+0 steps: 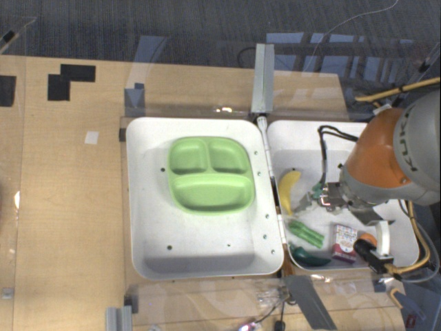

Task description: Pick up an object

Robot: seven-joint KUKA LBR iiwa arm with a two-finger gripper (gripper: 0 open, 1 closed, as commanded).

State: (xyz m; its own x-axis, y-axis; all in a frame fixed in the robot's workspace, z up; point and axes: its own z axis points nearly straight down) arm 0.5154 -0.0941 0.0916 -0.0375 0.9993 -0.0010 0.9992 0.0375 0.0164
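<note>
Camera view, from above at a slant. Wooden tabletop (pixel 62 185) carrying two shallow white bins side by side, a grey divider bar between them at the far edge.

Left bin (pixel 148 240): holding a green divided plate (pixel 209 173), three compartments, lying flat around the bin's middle, slightly toward the far side. Plate apart from every wall of the bin.

Right bin (pixel 296 143): crowded at its near left part. Yellow banana (pixel 287 188) lying close to the left wall, curved, running near to far. Just nearer than the banana, a light green elongated piece (pixel 305 232), laid at a slant. Nearer still, at the bin's near left corner, a dark teal rounded object (pixel 311 258), touching or almost touching the near wall. To the right of those, a small pink and white packet (pixel 345 238), with a small orange piece (pixel 368 241) just beside it on the right.

Grey arm with orange band (pixel 375 150) reaching in from the right, hanging over the right bin. Gripper (pixel 310 198) low in the bin, just right of the banana and just beyond the light green piece, fingers pointed left. Nothing visibly between the fingers; spread or clenched, cannot tell, too small and cluttered. Contact with banana not clear.

Black cables looping over the far right part of the right bin, more cable and a white tag at the near right.
</note>
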